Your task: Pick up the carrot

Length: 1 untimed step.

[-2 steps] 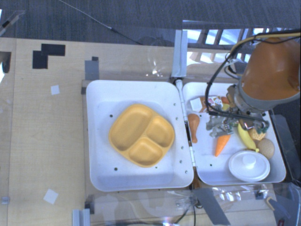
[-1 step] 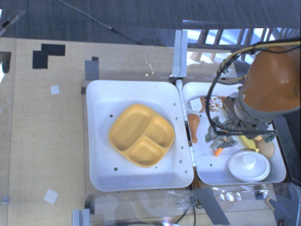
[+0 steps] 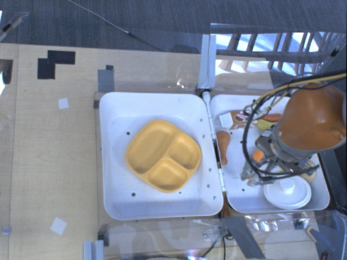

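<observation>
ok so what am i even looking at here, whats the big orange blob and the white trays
This is a single camera fixed above a workbench, looking down at a slant. The orange blob is a band on a robot arm, which reaches in from the right over the right bin. Its gripper is hidden under the arm, so I cannot tell whether it holds anything. The left bin holds a yellow divided plate. In the right bin lie a carrot, which the robot should pick up, a white bowl and some small items that are partly hidden.
</observation>
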Available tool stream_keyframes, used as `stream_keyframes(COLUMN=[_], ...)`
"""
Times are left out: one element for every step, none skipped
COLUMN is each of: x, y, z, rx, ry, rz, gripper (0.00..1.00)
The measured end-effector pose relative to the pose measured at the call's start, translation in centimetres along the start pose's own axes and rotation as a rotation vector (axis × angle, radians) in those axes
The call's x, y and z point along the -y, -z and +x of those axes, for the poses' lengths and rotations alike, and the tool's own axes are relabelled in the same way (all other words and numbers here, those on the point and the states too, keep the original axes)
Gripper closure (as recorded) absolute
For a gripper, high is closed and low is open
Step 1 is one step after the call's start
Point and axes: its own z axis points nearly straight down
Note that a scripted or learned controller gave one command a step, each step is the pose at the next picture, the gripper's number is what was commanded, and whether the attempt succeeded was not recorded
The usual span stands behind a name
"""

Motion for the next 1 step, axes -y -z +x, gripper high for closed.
stream_keyframes(x=[1.73], y=[13.99], z=[-0.88], rx=[0.009], ry=[0.117], rz=[0.016], gripper=[1.00])
